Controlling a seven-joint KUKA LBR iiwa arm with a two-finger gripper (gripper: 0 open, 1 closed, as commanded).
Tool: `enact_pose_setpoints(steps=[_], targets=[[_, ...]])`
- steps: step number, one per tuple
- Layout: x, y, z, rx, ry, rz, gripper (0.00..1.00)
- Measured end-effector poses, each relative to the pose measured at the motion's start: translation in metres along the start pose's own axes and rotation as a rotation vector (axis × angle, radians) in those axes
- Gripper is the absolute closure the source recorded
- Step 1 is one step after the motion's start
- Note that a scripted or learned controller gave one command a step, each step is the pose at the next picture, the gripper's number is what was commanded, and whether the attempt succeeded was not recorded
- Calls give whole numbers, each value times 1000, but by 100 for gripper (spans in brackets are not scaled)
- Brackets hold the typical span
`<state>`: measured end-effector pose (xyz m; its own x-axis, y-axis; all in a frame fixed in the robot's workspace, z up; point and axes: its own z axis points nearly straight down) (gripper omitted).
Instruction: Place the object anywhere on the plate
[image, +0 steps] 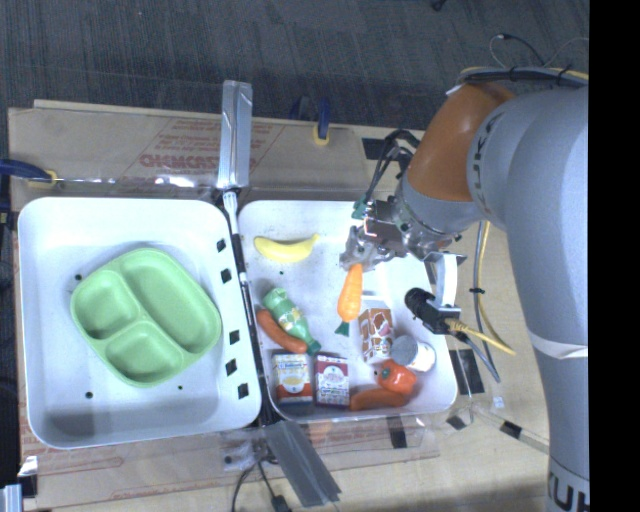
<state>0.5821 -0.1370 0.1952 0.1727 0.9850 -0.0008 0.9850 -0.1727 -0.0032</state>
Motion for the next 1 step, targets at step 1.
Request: enact_pose_setpoints(steps=[1], targets=[[91,35,5,1,1,-96,100]])
